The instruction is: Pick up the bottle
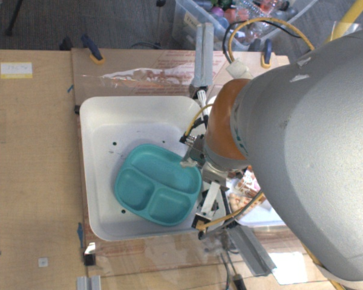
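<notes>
my arm (302, 138) comes in from the right and covers most of the right bin (263, 216); just a sliver of its rim and a bit of colourful clutter (245, 186) show under my wrist. orange band (224, 122) sits just right of the left bin (103, 119), over its right wall. my gripper (207, 207) hangs over the seam between the two bins, at the left bin's lower right corner, pointing down and slightly left. can't tell how my jaws stand from this angle, and i see nothing between them.

inside the left bin: a teal divided tray (158, 185) with three compartments, lying tilted in the lower right part of the bin floor, its right edge just beside my gripper body. a few dark specks on the bin floor up-left of the tray.

bottle: i can't pick it out. if it's in the right bin, my arm hides it.

behind the left bin, off the bench, a clear tub (190, 8) of mixed objects. blue clamps (92, 48) on the bench edge above the left bin's top left corner.
</notes>
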You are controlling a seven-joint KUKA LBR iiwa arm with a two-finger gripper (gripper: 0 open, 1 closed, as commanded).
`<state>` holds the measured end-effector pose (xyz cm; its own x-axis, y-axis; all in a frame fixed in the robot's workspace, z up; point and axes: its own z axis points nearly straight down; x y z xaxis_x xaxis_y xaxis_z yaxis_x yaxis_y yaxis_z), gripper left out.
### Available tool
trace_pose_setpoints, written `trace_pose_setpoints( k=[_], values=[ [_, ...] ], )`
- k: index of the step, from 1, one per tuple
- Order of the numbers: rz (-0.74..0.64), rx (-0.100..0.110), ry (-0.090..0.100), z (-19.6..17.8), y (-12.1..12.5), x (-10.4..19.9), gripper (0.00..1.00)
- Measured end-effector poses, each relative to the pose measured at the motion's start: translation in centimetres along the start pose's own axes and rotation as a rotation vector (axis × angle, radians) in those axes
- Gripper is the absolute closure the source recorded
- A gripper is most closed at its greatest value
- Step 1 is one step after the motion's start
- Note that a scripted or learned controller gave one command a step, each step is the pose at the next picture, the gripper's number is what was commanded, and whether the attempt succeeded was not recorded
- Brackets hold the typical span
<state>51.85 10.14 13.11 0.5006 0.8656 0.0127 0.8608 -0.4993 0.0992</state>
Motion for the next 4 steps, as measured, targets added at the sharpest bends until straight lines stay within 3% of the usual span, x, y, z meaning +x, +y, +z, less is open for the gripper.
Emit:
trace_pose_setpoints(
  k=[1,2,3,4],
  values=[
    [0.15,-0.015,0.004,0.1,0.1,0.2,0.0],
    [0.138,-0.008,-0.001,0.1,0.4,0.3,0.0],
    [0.154,-0.014,-0.021,-0.7,1.1,-1.0,1.0],
    [0.162,0.007,-0.032,-0.3,1.9,-0.3,1.0]
  ],
)
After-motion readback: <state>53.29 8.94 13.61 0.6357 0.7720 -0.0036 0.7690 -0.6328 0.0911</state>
